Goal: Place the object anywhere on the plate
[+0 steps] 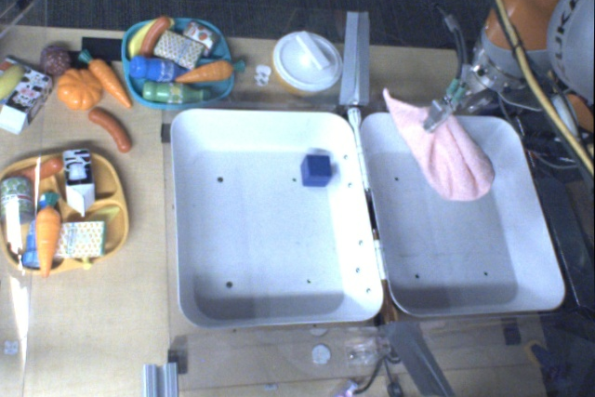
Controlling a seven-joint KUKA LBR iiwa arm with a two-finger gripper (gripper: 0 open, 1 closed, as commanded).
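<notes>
Hanging from hand (437, 116): pink cloth (451, 158).

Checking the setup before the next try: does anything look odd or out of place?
The pink cloth hangs from the gripper, with one corner draped over the right white bin's back rim. A small blue cube sits alone in the left white bin.

Even overhead light falls on the two shallow white plastic bins (270, 228), whose floors read bright and bluish with grey shadow along their near walls. The small blue cube (317, 169) looks soft-edged. The dark floor behind is dim and grainy.
</notes>
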